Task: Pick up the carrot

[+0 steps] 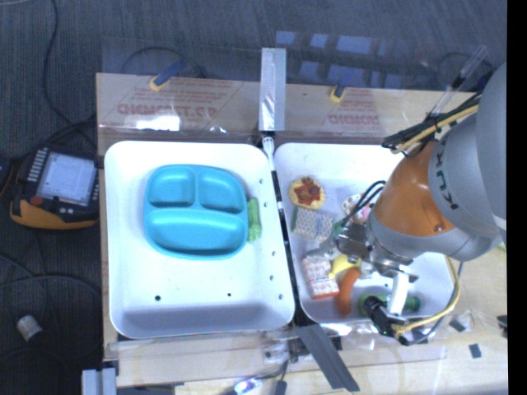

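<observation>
The carrot (346, 293) is a short orange-red piece lying near the front wall of the right bin (372, 164). It lies beside a yellow toy piece (340, 265) and a red-and-white packet (318, 275). My gripper (356, 247) hangs low over the middle of the right bin, just behind the carrot, below the orange wrist band (412, 204). Its dark body hides the fingertips, and nothing can be seen held.
A toy pizza (307, 191) and a checked cracker (310, 222) lie at the right bin's back left. A green item (409, 304) sits front right by a black cable. The left bin (132, 303) holds a blue divided plate (196, 211) with a green piece (254, 219) at its right edge.
</observation>
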You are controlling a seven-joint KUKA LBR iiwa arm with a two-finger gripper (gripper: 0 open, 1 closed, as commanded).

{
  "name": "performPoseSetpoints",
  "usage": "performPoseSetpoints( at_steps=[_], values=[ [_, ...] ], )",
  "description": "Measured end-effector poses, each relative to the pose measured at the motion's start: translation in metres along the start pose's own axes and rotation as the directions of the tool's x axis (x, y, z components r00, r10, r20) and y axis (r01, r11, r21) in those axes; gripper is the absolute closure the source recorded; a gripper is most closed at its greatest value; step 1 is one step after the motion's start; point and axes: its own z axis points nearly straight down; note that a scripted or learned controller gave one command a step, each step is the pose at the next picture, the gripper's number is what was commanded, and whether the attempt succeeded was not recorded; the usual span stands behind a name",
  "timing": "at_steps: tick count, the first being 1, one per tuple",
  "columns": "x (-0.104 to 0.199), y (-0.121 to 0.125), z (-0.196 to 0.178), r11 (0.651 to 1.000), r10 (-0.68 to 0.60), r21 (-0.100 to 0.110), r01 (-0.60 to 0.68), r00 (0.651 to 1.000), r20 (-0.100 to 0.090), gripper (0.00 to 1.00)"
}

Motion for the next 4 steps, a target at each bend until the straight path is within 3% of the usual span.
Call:
performPoseSetpoints(
  at_steps=[1, 2, 3, 4],
  values=[
    [0.000, 0.000, 0.000, 1.000, 0.001, -0.001, -0.001, 1.000, 0.000, 0.00],
    [0.022, 0.030, -0.088, 0.995, 0.096, 0.014, -0.096, 0.995, 0.014, 0.00],
    [0.021, 0.028, -0.108, 0.954, 0.299, 0.012, -0.299, 0.954, 0.017, 0.00],
    [-0.031, 0.064, -0.166, 0.830, 0.558, 0.005, -0.558, 0.829, 0.021, 0.00]
  ],
)
